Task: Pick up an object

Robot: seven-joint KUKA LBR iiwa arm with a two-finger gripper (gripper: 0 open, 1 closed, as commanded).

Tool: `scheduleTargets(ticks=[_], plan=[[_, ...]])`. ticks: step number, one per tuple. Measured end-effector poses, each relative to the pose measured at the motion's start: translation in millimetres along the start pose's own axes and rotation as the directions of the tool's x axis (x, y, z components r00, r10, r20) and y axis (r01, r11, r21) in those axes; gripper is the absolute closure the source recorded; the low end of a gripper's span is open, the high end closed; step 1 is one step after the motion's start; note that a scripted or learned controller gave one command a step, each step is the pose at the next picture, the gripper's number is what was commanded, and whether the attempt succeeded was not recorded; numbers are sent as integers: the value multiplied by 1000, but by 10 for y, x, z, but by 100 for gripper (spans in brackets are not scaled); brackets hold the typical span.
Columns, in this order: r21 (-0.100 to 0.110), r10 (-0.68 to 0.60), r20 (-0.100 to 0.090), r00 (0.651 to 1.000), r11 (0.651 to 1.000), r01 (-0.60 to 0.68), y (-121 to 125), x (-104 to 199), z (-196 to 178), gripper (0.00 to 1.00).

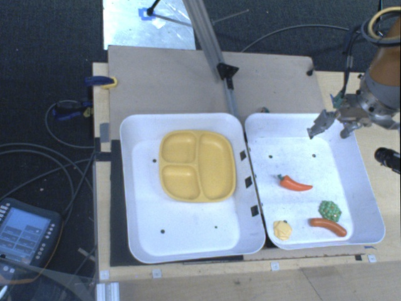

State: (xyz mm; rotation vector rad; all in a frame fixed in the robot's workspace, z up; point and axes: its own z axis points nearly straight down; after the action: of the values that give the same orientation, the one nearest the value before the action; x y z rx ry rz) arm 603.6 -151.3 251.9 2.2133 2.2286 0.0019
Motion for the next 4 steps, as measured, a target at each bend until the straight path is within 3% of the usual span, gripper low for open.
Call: scheduleTargets(ticks=[1, 4], plan=[[0, 0, 0, 1000, 1000, 0, 0, 1, 0, 0], [4, 7, 0, 1000, 1000, -7, -34, 63, 1636, 0]])
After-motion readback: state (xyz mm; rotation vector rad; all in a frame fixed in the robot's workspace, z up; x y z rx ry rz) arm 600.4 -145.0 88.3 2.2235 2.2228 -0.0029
